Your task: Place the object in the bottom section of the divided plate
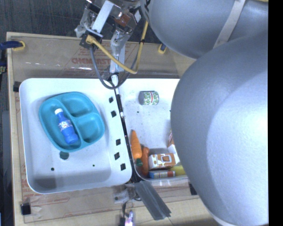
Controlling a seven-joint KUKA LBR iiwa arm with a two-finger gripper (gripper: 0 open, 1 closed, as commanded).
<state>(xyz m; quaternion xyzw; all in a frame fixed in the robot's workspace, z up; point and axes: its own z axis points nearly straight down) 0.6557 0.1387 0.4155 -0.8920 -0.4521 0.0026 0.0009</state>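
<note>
A blue divided plate (92,130) lies in the left white bin (33,173). A small blue bottle (66,126) with a white cap lies in the plate's long left section, cap toward the far side. My gripper (103,44) hangs over the bench's back edge, above the divider between the bins and well away from the plate. Its fingers (116,51) stand open with nothing between them.
The right bin (153,121) holds a green can (148,98), an orange carrot (136,145), a small printed box (161,160) and a yellow item (169,173). My grey arm (217,102) covers the right side. A small dark spot (63,155) sits below the plate.
</note>
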